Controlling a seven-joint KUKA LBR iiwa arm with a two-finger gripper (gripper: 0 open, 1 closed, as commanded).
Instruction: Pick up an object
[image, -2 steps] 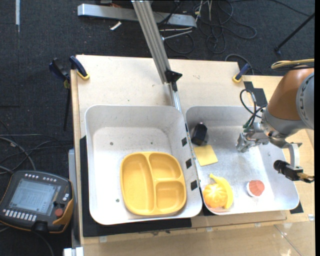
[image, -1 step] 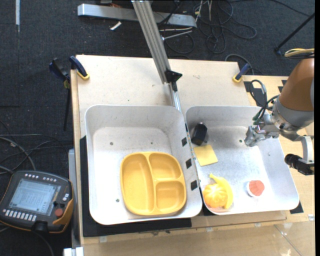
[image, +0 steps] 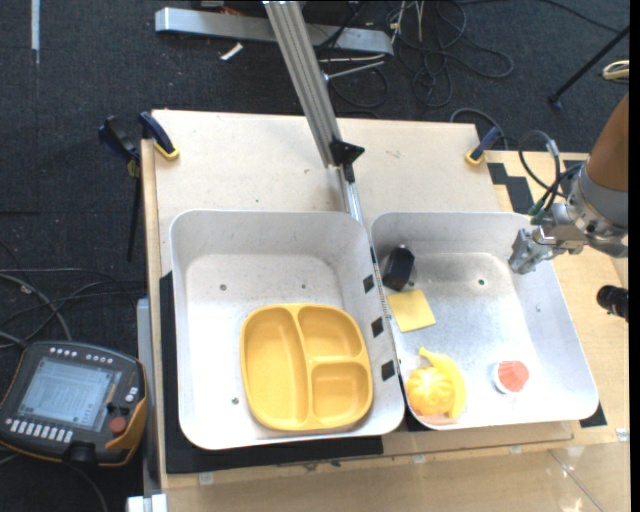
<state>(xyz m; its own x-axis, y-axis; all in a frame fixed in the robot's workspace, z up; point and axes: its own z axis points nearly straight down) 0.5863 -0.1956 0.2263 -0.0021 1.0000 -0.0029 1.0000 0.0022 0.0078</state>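
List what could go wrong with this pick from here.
The hand sits at the right bin's far rim, away from every item; a straight descent would likely hit the wall. The yellow card lies flat and may slip the fingers. The yellow toy hugs the near wall, crowding any grasp.

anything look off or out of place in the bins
Nothing spilled or broken. The yellow divided tray sits slightly skewed in the left bin. In the right bin, the yellow crumpled object lies pushed against the front-left corner, with the yellow card lying askew.
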